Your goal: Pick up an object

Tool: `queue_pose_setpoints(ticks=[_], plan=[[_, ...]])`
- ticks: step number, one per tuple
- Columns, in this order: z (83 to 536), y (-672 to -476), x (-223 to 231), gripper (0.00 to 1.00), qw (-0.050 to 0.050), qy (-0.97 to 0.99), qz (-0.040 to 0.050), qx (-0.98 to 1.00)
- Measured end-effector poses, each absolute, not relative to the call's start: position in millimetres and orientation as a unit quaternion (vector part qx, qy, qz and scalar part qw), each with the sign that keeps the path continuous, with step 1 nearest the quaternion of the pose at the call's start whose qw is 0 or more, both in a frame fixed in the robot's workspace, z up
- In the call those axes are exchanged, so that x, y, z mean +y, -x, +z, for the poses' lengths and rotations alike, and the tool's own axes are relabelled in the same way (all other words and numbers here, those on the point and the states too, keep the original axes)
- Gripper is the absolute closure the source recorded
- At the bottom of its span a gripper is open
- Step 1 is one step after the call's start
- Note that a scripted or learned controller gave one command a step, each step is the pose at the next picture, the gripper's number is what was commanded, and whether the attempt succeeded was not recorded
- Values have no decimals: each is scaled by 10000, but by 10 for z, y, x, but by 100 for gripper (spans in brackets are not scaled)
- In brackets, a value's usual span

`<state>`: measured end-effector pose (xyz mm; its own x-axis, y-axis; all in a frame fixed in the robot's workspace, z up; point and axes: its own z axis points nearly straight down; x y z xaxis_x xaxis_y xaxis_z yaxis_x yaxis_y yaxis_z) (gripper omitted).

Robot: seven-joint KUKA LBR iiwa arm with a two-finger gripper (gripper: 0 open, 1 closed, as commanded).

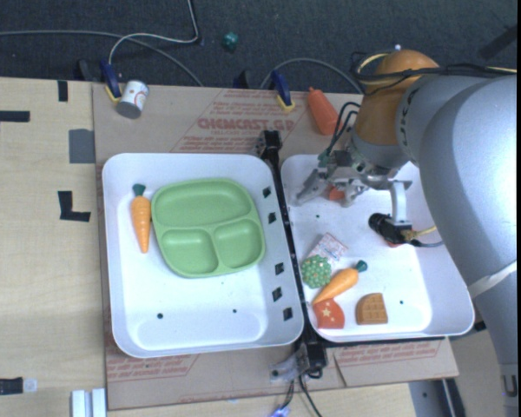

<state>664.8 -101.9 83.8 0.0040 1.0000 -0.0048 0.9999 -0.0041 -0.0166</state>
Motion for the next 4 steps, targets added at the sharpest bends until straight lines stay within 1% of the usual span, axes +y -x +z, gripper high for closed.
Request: queue_pose_setpoints(ticks=[1, 4], plan=[[839, -6653, -1294, 0, 87, 7075, 49, -7066], [839, -6654, -1340, 0, 93, 7070, 50, -7071]])
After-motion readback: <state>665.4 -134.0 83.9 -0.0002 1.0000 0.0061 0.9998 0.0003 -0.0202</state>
